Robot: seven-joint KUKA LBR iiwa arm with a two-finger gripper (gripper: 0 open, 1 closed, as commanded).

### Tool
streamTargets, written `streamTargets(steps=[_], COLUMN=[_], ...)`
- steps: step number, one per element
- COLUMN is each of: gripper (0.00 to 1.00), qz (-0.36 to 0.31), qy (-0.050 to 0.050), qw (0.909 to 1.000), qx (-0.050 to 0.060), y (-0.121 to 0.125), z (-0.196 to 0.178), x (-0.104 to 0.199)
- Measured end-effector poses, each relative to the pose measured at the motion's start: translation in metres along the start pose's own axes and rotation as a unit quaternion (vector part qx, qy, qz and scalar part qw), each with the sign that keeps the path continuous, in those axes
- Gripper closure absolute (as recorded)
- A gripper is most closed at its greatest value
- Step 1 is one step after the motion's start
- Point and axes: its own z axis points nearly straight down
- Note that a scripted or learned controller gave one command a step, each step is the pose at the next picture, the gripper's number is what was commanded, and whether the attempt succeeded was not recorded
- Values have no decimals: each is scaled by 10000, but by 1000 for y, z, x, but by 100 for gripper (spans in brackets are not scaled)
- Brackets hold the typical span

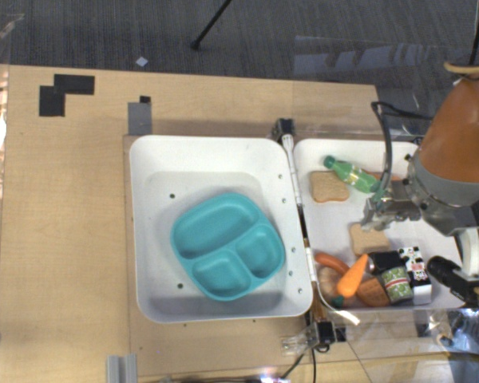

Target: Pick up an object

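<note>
Pincer [381,214] hovers between green bottle [350,174] and cracker [369,238].

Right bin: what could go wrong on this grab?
1. The pincer hangs between the green bottle and a tan slab; it could close on neither.
2. The carrot, can and other items lie packed together, so a grab there could catch two.

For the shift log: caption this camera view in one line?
Gripper over right bin beside green bottle; teal divided plate in left bin.
</note>
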Motion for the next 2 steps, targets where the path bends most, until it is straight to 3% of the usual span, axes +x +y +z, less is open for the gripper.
streamTargets(steps=[2], gripper=[100], qz=[-259], qy=[-2], qw=[9997], qx=[-4], y=[1], z=[-10], x=[-3])
